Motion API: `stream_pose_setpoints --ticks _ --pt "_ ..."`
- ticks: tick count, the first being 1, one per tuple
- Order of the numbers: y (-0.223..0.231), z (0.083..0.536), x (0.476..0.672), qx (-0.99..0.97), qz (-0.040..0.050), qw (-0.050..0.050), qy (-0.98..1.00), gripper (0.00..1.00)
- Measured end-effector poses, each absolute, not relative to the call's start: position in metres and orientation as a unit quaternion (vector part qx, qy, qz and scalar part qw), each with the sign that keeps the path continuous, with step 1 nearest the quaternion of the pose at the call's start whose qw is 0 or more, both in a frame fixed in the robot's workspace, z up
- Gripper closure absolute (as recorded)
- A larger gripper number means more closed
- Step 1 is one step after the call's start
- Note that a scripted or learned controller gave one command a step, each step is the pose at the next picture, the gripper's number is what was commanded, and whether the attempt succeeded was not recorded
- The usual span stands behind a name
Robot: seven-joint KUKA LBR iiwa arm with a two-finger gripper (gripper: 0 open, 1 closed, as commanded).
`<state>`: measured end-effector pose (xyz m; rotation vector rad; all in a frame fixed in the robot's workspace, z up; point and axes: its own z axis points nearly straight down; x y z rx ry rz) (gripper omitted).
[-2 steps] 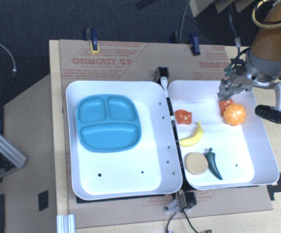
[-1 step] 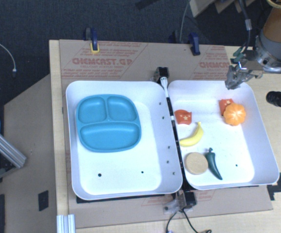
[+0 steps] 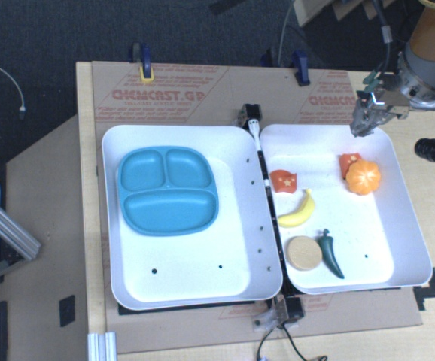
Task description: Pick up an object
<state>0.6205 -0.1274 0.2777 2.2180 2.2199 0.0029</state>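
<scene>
Orange ball-shaped fruit (image 3: 363,177) sits in the right bin (image 3: 398,224), near the gripper (image 3: 363,126), so we think it is the easy one to grab. We cannot tell how the gripper is set.

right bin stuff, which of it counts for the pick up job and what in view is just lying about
For the job: gripper at the right bin top edge; in that bin the orange, red piece behind it, red tomato-like piece, banana, tan round disc, dark green pepper.

Lying about: blue divided plate in the left bin; blue clamps.
</scene>
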Motion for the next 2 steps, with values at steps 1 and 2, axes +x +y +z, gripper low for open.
stream_pose_setpoints --ticks 1,2 --pt "-0.072 0.271 0.602 0.705 -0.0001 -0.002 0.709 1.0" --pt "-0.024 0.263 0.567 0.705 -0.0005 -0.002 0.709 1.0"
